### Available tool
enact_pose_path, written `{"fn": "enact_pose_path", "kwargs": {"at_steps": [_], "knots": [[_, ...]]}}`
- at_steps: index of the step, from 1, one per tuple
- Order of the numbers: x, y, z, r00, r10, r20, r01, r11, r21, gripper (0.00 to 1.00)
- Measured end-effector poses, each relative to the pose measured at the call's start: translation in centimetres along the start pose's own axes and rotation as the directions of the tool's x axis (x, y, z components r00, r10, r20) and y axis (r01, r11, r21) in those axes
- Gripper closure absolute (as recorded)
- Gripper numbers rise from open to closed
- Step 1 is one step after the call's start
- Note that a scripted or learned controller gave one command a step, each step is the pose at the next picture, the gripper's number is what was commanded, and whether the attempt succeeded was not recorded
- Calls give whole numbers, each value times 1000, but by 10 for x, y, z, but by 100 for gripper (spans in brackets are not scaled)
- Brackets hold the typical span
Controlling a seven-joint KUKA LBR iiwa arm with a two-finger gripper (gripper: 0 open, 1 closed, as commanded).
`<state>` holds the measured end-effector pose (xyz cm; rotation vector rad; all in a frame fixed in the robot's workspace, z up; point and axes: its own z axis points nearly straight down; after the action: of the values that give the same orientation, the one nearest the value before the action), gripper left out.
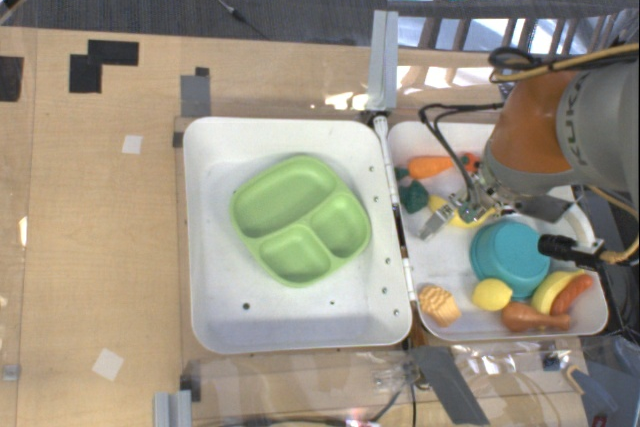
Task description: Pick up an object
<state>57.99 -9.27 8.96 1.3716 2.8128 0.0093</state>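
Broadly, the desk [110,245] carried two white bins side by side, and taking the right bin [440,327] as the landmark, the left bin [210,215] lay just beside it and held a green divided plate [300,215]. The grey arm [560,130] with its orange band hung over the right bin's far half. Inside that bin sat a teal bowl [510,250] near its middle, with a yellow lemon [491,294], a banana [550,290] and an orange-red piece [535,317] crowded along its near edge, a tan pastry [439,304] at its near-left corner, a carrot [432,167] towards its far wall, and a small green piece [412,196] by its left wall. The gripper [462,208] was low over the bin floor, just left of the bowl. The carrot lay just beyond it, long axis across the bin. How the gripper stood, parted or closed, could not be made out, and nothing was plainly held.
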Motion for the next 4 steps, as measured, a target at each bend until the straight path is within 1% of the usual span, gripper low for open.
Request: {"fn": "enact_pose_path", "kwargs": {"at_steps": [1,2,3,4], "knots": [[-2,12,0,978,208,1,-208,978,1,0],[18,-90,-2,996,89,5,-89,996,2,0],[39,-48,-2,996,89,6,-89,996,-3,0],[-23,16,1,965,262,1,-262,965,3,0]]}}
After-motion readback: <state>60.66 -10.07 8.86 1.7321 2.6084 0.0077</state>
